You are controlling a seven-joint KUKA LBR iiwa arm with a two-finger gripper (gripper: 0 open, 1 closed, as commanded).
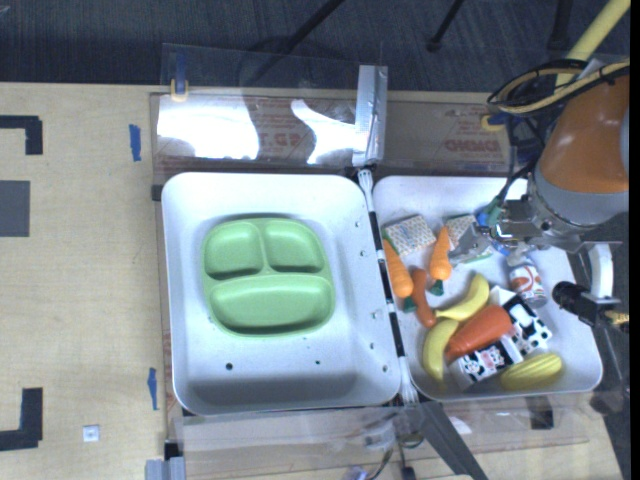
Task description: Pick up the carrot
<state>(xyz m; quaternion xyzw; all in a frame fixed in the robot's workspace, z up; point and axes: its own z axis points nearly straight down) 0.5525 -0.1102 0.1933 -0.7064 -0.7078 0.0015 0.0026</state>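
The carrot [440, 251] is lying in the right bin [590, 363], just left of the gripper [487, 236], whose grip state cannot be told. It is probably light, stiff, slick plastic, so gripping across its thicker middle looks safest.

Readable print on the bench

Red lettering is showing on the cardboard strip [470, 128] behind the bins, too blurred and glare-washed to make out; no other text is reading clearly anywhere.
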